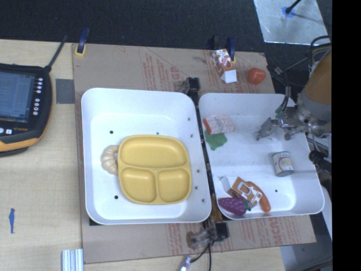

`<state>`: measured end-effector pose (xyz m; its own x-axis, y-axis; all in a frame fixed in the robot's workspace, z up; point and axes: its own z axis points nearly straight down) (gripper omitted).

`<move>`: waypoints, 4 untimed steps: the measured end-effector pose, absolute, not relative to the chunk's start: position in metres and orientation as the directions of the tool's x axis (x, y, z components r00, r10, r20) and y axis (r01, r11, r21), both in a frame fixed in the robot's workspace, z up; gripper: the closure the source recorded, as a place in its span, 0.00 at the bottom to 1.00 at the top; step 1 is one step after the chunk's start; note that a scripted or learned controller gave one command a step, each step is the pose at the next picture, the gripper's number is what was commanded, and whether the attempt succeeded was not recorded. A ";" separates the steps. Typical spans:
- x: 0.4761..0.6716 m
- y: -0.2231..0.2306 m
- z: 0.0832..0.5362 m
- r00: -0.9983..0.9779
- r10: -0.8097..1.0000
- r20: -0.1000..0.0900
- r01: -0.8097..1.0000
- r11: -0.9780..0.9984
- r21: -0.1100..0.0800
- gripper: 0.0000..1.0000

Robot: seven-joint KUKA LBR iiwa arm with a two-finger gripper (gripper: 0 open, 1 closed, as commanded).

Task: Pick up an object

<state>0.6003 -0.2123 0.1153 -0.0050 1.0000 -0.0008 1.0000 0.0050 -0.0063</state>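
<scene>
My gripper (274,127) hangs over the far right part of the right bin (248,103), fingers spread open with nothing between them. Just in front of it a small silver can (282,164) lies on the bin floor. At the bin's left side are a red and white packet (218,123) and a green piece (216,140). In the near left corner lie a purple bunch of grapes (232,205), an orange snack packet (243,188) and an orange carrot (262,200).
The left bin (101,109) holds a yellow divided plate (154,168) with a beige ridged item (109,158) at its left edge. Behind the bins, on the cardboard, stand a small carton (224,64) and a red tomato (256,75). A pendant screen (20,106) sits far left.
</scene>
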 end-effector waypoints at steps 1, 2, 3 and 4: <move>0.657 -0.212 0.171 -0.004 1.000 0.000 1.000 0.004 -0.001 0.00; 0.581 -0.212 0.091 -0.006 1.000 0.000 1.000 0.006 -0.006 0.00; 0.657 -0.212 0.098 -0.004 1.000 0.000 1.000 0.004 -0.001 0.00; 0.584 -0.195 0.091 -0.005 1.000 0.000 1.000 0.005 -0.005 0.00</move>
<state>0.5844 -0.1946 0.0915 -0.0048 1.0000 -0.0005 1.0000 0.0048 -0.0049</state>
